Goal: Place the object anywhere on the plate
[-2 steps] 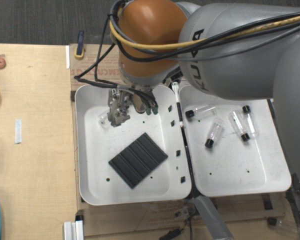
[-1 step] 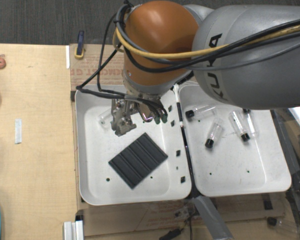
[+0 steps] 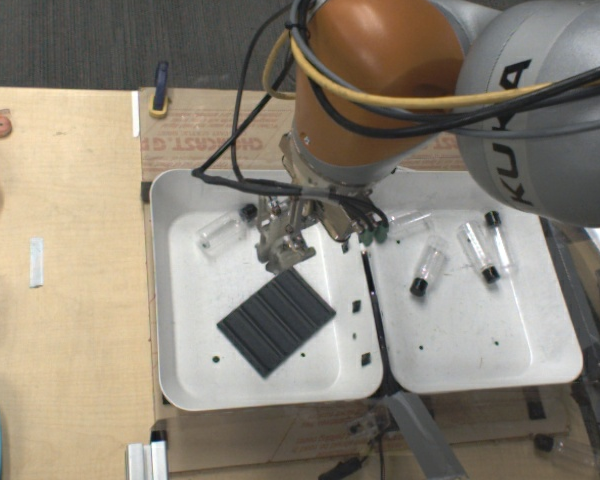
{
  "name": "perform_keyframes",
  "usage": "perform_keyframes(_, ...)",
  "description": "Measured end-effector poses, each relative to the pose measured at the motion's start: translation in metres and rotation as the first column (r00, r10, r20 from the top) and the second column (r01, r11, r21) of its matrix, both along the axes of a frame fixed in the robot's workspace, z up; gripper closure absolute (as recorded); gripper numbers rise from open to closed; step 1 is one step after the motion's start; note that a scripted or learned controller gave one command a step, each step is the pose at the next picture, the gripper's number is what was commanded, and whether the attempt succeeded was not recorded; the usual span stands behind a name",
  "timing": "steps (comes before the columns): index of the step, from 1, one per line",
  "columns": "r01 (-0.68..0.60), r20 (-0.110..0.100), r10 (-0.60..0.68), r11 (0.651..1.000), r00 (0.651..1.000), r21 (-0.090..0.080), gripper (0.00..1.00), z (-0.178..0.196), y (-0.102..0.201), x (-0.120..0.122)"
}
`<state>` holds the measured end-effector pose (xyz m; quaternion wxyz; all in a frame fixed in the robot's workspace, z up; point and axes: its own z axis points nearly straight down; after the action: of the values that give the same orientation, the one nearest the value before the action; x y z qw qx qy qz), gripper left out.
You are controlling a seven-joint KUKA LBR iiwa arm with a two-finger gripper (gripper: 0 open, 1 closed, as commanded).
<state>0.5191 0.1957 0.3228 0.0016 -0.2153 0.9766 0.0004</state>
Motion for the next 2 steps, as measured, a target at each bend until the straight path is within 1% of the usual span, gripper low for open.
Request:
perform_keyframes(1, -0.124, 0.001, 0.124, 0.992, 0.992, 0.001, 1.0, -0.093, -0.004, 0.11)
perform_keyframes(2, -0.144, 0.003, 0.144, 0.99, 0.99, 0.001, 1.0, -0.046, 0.032, 0.141)
